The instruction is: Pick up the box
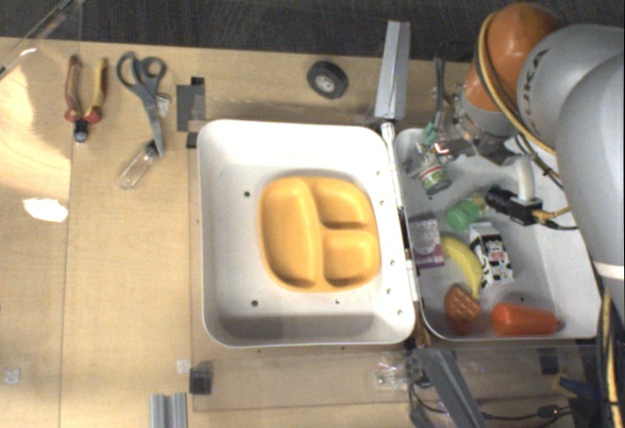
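The box point(493, 258) is small and white with black and red print. It lies in the right bin point(576, 294), near the middle, just right of a banana point(464, 265). My gripper point(437, 150) hangs over the far left corner of that bin, well behind the box and apart from it. Right under the gripper sits a small green and white can point(435, 179). The arm's grey body and orange band point(513, 45) cover the bin's far right part.
Around the box lie a green object point(467, 213), a purple packet point(425, 238), a brown round item point(462, 305) and an orange carrot point(523, 321). The left bin point(225, 221) holds a yellow divided tray point(317, 231). Scissors point(146, 94), pliers point(83, 94) and a tape roll point(327, 78) rest on the bench.
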Available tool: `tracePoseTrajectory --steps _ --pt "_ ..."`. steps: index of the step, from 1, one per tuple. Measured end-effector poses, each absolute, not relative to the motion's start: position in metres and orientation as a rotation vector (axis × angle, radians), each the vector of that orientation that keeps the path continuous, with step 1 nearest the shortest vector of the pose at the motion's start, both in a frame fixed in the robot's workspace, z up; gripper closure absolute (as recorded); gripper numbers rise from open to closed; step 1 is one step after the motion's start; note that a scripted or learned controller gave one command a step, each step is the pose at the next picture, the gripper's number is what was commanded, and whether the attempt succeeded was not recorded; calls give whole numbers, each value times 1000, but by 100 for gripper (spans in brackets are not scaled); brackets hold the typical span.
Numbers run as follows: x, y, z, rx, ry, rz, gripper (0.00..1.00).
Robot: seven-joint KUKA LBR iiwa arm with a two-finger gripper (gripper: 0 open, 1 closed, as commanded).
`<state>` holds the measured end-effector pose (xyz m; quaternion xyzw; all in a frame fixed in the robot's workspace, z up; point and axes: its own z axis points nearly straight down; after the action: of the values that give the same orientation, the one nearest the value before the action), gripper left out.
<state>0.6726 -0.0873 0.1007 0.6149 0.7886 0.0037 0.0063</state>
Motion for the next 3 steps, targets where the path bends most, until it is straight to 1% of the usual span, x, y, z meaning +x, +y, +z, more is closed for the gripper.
tracePoseTrajectory --steps 1,2,3 --pt "593 -103 91 2048 2366 13 100" --pt "500 -94 92 2018 2388 16 100" --pt "522 -67 204 1887 2503 8 100"
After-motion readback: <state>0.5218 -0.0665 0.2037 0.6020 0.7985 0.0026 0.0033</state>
